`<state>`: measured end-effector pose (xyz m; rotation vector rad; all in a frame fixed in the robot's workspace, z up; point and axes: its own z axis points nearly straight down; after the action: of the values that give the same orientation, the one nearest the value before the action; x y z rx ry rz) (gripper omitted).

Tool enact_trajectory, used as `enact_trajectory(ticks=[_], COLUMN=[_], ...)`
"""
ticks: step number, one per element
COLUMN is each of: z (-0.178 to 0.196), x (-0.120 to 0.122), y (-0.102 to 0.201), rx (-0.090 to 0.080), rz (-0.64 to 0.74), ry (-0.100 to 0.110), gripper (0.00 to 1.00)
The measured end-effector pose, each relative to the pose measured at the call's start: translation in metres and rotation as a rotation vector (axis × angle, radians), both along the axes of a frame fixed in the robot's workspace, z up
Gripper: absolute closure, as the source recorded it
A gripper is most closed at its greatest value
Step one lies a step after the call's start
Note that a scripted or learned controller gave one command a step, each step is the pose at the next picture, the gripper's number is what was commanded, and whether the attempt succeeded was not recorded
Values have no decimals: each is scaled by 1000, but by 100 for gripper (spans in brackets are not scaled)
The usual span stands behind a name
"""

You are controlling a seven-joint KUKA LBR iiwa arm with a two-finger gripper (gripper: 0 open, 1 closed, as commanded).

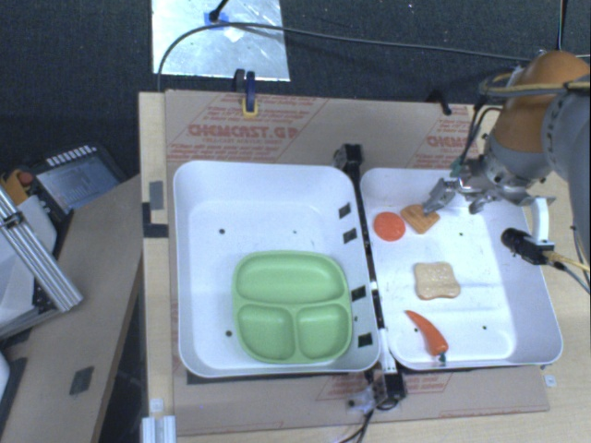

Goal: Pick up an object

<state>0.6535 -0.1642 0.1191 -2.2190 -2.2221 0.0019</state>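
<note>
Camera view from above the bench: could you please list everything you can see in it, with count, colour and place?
Bins: two, white, side by side on the bench; left bin, right bin.
Divided plate: one, green, three compartments, in the left bin toward its near side.
Round slice: one, red, in the right bin near its left wall.
Cracker-like piece: one, orange-tan, just right of the round slice, by the gripper's tip.
Bread-like slice: one, beige, middle of the right bin.
Pepper-like piece: one, red-orange, near front of the right bin.
Clamp: one, yellow and dark, at the board's far edge.
Arm: one, grey with orange, reaching in from the right.
Gripper: one, over the right bin's far part.
</note>
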Motion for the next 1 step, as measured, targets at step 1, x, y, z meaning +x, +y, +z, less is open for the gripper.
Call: enact_trajectory(ticks=[1], z=[-30], x=[3], y=[0], rx=[1], rz=[1], ry=[-7], gripper=[0])
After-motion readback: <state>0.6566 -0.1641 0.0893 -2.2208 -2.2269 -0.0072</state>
